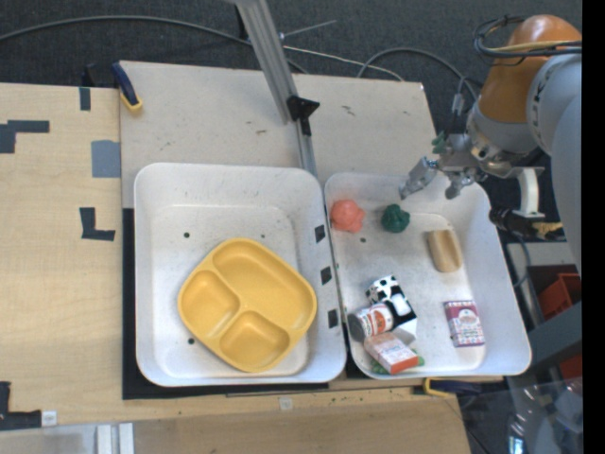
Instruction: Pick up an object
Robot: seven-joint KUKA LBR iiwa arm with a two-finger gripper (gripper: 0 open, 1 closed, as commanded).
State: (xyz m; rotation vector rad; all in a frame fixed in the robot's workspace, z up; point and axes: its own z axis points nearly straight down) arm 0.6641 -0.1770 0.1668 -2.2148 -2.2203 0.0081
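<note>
My gripper (437,183) hangs over the far edge of the right bin (501,253), open, with nothing between its fingers (414,180). Just below and left of it lies a small green object (395,218). A red-orange ball (347,216) rests near the bin's far left corner. A tan bread-like piece (442,250) lies to the right of the green one. Toward the front sit a black-and-white toy (388,294), a small can (373,323), a red-and-white carton (392,353) and a maroon packet (463,323).
The left bin (151,253) holds a yellow divided plate (247,303). A grey pole (274,55) slants over the bench at the back. Cables trail across the dark floor behind the bench.
</note>
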